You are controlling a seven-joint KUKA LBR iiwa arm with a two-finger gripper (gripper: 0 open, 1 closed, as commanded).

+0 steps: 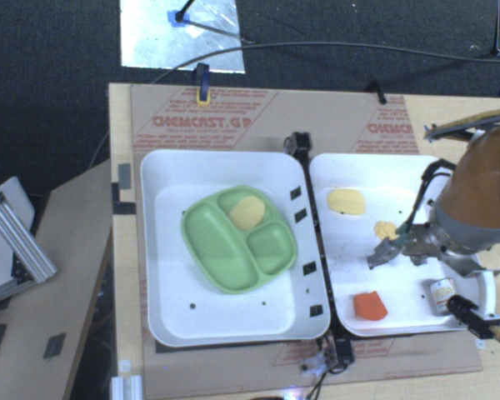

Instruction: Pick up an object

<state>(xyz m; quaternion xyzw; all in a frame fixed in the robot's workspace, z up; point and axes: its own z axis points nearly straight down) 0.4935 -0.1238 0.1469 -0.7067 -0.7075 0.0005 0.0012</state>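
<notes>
gripper low over right bin, tips aimed view-left; finger state unreadable, cannot tell. small yellow piece just above tips, nearly touching, closest candidate. pale yellow object farther up-left; orange block below, apart.

My arm shows as a broad rounded orange-brown band, with a grey collar just under it toward the wrist. A thin black cable loops along its outer side. My gripper is dull grey metal, angular, ending in a dark narrow tip.
</notes>
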